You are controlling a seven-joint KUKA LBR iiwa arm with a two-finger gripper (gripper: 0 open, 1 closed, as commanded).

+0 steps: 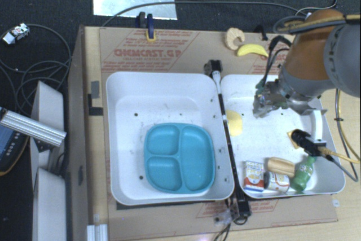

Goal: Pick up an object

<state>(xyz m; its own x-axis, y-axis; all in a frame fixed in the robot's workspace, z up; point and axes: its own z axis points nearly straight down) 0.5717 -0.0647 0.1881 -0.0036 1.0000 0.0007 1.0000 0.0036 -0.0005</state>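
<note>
Tool [264,103] hangs low over the far part of the right bin [265,141]; arm enters from the right. Open or shut: we cannot tell, the wrist blocks it from this angle. We see nothing in its grip.

Candidates are all in the right bin. Yellow piece [234,123] lies alone against the bin's left wall, near the tool and a bit toward the camera. Along the near wall sits a tight cluster: small carton [254,174], tan roll [280,165] on its side, green bottle [303,174] at the right end, touching or nearly so. Left bin [169,93] holds a blue divided plate [180,157]. Banana [252,51] sits on the table [146,53] beyond the bins.

Our read: yellow piece = closest pick, w/ bare floor on its right.
- Looks flat & light, prob. soft, but it's blurry and we can't be sure.
- Low profile + hugging the wall makes it awkward.
- Take it across the narrow width, straight from above. Slip risk if thin.

Alt: tan roll, rounder, stiff-looking, light.
- Grip across the short axis at mid-length.
- Neighbours crowd it & could get knocked.

Bottle prob. smooth & slippery, so take the body, not the neck.
</note>
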